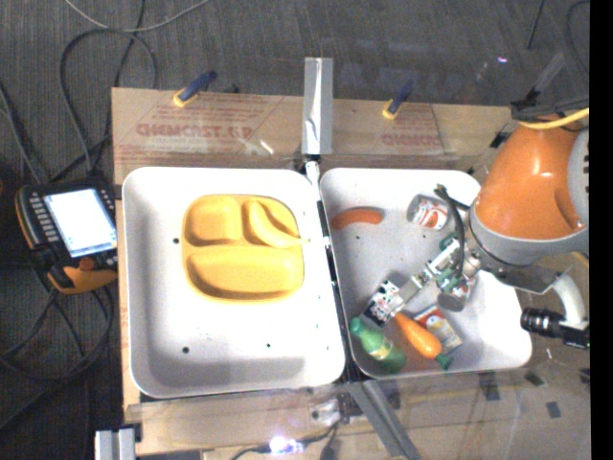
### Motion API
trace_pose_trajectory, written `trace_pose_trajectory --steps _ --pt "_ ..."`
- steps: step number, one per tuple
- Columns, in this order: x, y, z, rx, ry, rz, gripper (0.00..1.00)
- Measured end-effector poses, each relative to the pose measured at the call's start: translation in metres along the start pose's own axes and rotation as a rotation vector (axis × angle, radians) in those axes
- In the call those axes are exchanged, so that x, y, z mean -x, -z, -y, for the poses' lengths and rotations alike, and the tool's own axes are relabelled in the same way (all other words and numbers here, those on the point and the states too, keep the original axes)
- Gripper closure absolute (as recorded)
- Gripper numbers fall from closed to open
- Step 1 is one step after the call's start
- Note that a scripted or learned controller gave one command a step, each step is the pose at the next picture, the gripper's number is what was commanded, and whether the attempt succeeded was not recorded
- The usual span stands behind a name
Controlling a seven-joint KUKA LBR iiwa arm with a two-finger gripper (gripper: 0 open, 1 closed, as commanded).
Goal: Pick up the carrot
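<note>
Brown cardboard (239,132) at the back of the desk carries faded red printing, too blurred to read. On the left, the white plastic bin (153,353) holds a yellow divided tray (244,247). Near the front of the right white bin (383,242) lies the orange carrot (419,336), beside a green object (375,343). Just above the carrot hangs the hand (450,274); how it stands cannot be told. Small packages around it are hard to identify.

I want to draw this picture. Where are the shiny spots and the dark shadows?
Camera view: glare whitens the left bin's rim; a soft shadow lies under the yellow tray; the carrot looks slightly blurry; the gripper is small and fuzzy; the floor stays dim.
</note>
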State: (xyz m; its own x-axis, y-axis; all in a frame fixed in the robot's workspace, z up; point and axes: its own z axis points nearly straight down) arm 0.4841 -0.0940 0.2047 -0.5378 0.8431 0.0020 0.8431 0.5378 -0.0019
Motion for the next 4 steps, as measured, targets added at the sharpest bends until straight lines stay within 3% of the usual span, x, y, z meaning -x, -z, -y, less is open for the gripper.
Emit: trace_pose_trajectory --steps 1,2,3,4 --pt "0.014 -0.096 0.009 0.0 0.212 0.001 0.0" --pt "0.018 -0.011 0.011 0.002 0.337 0.0 0.0" --pt "0.021 -0.113 0.007 0.011 0.555 0.02 0.0" --pt "0.02 -0.104 0.005 0.013 0.555 0.015 1.0"
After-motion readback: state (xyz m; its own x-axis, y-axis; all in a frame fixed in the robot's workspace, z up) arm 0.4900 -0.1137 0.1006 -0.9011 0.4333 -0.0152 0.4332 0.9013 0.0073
